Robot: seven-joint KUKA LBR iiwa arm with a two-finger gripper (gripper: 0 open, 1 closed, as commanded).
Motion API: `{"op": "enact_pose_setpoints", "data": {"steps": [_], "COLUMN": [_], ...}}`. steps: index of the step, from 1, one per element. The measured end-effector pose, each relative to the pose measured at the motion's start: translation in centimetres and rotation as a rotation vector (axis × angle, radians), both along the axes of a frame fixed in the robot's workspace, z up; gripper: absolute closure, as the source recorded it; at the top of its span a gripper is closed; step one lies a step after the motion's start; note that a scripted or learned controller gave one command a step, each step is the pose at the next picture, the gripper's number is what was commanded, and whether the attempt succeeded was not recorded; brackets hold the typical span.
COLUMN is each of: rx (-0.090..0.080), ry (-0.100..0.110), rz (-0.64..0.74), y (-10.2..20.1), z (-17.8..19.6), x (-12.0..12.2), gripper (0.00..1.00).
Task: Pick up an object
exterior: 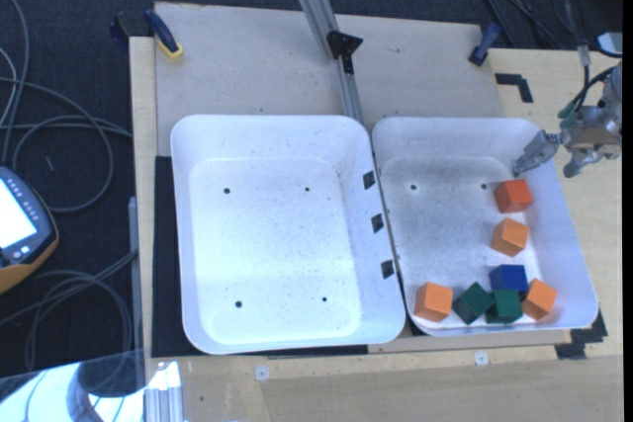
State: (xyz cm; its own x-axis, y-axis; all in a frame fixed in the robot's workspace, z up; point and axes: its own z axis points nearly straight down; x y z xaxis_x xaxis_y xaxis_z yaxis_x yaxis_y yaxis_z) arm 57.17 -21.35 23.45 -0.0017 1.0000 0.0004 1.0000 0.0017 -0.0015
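Hovering at the right bin's [465, 138] far right edge, our gripper [554, 158] spreads its fingers with nothing between them, the nearest orange block [512, 196] just below untouched in the bin, pickup not yet begun.

The pale wooden desk [257, 54] carries two shallow white bins side by side — the left bin [277, 232] and the right bin [445, 153], their inner rims touching. A black mat [164, 252] shows under the left bin's outer edge. Blue clamps grip the desk's far edge — one at the left corner [163, 33], one toward the right [484, 44].
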Motion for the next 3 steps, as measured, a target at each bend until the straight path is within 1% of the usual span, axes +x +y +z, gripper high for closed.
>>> {"op": "enact_pose_setpoints", "data": {"steps": [1, 2, 3], "rx": [0.003, 0.004, -0.001], "ry": [0.007, 0.008, -0.006], "rz": [-0.003, -0.003, 0.003], "y": [-0.5, -0.4, 1.0], "z": [-6.8, -13.9, -13.4], "x": [-3.1, -6.1, -1.6], "gripper": [0.00, 0.00, 0.00]}}
